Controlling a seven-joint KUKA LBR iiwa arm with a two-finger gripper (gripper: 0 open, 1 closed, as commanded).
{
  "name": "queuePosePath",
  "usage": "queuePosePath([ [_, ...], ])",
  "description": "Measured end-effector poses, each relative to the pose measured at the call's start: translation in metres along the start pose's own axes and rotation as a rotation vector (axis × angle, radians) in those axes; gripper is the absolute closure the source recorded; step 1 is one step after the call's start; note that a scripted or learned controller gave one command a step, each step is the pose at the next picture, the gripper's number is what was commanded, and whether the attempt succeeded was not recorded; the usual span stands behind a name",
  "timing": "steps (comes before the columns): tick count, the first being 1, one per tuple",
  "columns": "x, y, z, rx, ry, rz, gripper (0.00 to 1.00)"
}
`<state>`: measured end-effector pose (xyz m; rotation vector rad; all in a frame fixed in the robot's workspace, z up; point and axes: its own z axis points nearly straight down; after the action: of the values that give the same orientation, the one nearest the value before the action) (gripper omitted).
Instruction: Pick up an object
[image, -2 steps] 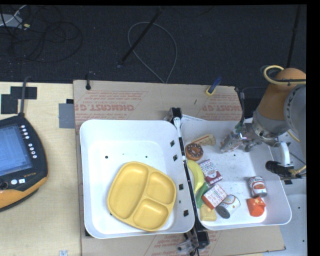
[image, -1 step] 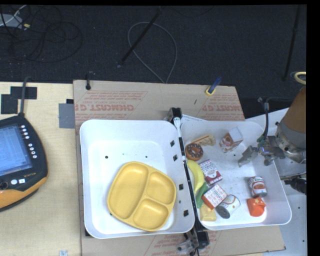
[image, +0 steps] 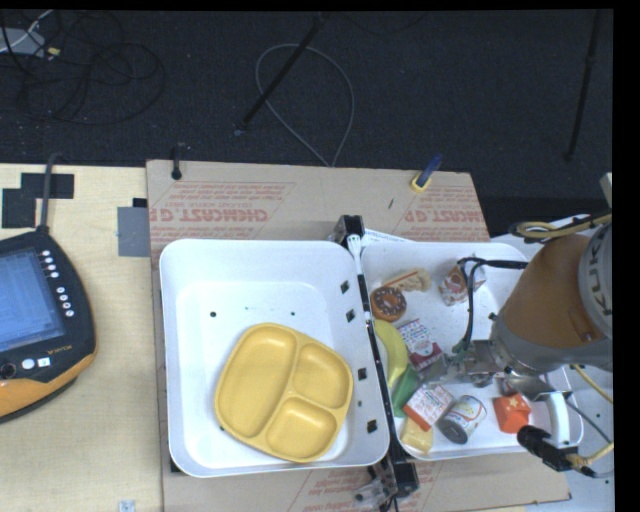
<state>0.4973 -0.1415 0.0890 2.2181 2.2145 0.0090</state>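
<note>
Mirrored red lettering reading CHEMCAST GP runs across the brown cardboard sheet under both bins. The right bin holds small packaged goods: a round chocolate donut, a yellow banana, a red-and-white carton, and a metal can lying on its side. The pincer hangs low among them; whether it is wide or narrow I cannot tell. The left bin carries a glossy yellow divided plate.

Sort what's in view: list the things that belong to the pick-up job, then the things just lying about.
Job: gripper; right bin with banana, can, donut, red-and-white packet.
Lying about: yellow divided plate in left bin; teach pendant; cables.
</note>
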Motion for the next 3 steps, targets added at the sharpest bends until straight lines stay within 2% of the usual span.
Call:
queuePosePath([
  [1,0.04,0.072,-0.004,0.001,-0.013,-0.001,0.0],
  [2,0.024,0.009,0.001,0.012,0.003,0.002,0.0],
  [3,0.045,0.051,-0.001,0.008,-0.01,0.001,0.0],
])
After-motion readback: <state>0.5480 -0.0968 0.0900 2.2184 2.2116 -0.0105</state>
